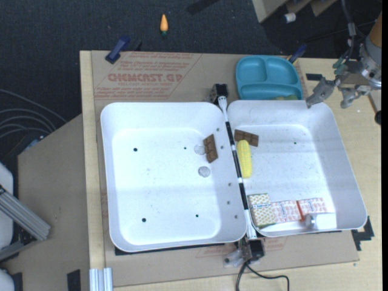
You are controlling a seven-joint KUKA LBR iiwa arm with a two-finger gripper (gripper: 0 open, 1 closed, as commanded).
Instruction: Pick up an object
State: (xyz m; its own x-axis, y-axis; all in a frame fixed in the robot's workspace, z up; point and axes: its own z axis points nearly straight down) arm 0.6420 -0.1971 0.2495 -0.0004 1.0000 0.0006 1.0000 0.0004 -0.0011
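Up at two o'clock the metal two-finger gripper hangs spread wide, holding nothing, above the right shallow white plastic bin; yellow corn cob lies at its nine o'clock edge.

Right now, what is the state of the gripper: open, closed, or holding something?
Gripper: open, holding nothing, above the far right corner of the right bin.
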